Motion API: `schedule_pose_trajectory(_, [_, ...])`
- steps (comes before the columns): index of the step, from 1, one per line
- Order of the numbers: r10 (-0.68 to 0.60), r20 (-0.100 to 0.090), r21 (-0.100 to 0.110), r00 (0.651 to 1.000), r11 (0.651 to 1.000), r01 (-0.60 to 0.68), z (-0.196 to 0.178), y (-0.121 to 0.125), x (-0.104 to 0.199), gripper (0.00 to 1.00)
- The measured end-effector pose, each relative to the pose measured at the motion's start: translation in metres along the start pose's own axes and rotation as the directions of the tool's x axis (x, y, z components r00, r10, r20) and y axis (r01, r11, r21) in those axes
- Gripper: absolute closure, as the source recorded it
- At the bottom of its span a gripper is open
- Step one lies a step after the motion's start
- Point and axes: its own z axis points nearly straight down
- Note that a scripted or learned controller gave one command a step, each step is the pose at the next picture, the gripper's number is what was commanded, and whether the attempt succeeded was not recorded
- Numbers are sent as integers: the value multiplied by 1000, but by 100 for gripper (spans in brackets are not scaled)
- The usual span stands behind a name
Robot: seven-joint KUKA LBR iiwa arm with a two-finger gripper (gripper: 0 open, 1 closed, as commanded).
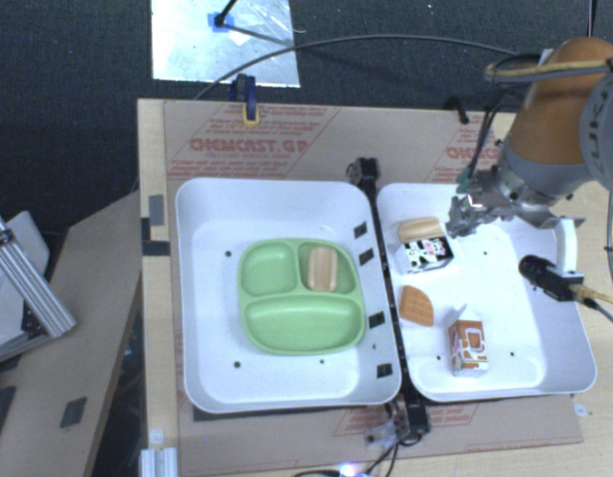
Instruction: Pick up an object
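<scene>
My gripper (pixel 462 214) hangs over the back of the right bin (pixel 544 371), just right of a tan bread-like piece (pixel 420 229). Against that piece's front side lies a small black-and-white patterned box (pixel 427 254). Nearer the front are an orange wedge-shaped piece (pixel 416 306) and a small orange-and-white carton (pixel 468 348) standing close to the front wall. Nothing is seen held by the gripper.
The left bin (pixel 202 266) holds a green divided plate (pixel 286 321) with a tan block (pixel 322 268) in its upper right compartment. A black divider (pixel 383 266) runs between the bins. The grey and orange arm (pixel 564 117) crosses the back right corner.
</scene>
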Motion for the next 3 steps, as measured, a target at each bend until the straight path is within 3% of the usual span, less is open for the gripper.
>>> schedule_pose_trajectory(1, [1,1,1,1000,1000,-1,8,-2,55,100])
schedule_pose_trajectory(3, [-1,-1,1,1000,1000,1,-17,-8,161,100])
